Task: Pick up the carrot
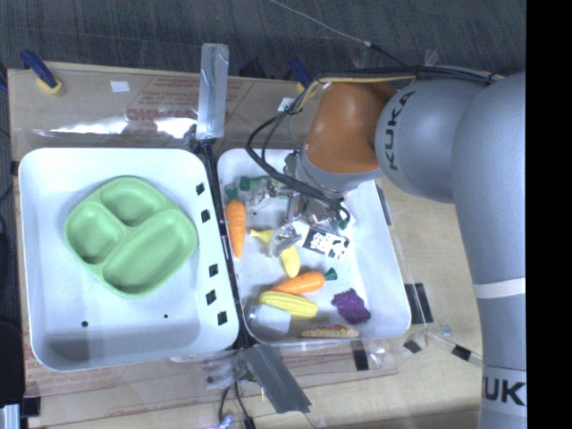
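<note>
A dark grey carpeted floor [134,12] runs across the top of the view, beyond the far edge of a pale wooden worktop [420,231]. A blue clamp [40,70] grips the worktop's far left corner, and clear plastic sheeting [116,105] lies taped along its far side, catching an even overhead light.

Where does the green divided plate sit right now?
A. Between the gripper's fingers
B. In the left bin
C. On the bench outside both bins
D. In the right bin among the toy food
B. The green plate lies flat on the floor of the left bin, apart from the carrots and other toy food, which are in the right bin.
</note>
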Controlling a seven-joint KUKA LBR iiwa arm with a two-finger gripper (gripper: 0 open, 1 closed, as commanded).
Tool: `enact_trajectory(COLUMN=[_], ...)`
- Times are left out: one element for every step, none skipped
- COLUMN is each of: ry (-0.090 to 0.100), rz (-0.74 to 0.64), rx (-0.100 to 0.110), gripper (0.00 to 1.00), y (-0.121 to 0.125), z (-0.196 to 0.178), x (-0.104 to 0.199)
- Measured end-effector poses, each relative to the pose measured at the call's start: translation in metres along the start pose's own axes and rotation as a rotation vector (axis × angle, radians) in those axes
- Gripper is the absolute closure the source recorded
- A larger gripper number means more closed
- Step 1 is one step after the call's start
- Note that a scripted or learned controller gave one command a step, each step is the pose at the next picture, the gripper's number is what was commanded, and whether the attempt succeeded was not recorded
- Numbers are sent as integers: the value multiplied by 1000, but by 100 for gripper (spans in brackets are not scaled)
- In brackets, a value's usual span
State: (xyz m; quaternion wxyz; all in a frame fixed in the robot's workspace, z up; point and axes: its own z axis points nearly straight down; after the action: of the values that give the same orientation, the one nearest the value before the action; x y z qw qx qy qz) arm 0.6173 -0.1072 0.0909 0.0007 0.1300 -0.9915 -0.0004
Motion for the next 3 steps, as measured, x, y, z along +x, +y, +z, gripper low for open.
enact_trajectory(ry=[-9, -65, -43], rz=[-59, 74, 64], rx=[9, 30, 19], gripper=[0, 0, 100], y=[21, 17, 22], z=[-4, -16, -23], x=[69, 105, 109])
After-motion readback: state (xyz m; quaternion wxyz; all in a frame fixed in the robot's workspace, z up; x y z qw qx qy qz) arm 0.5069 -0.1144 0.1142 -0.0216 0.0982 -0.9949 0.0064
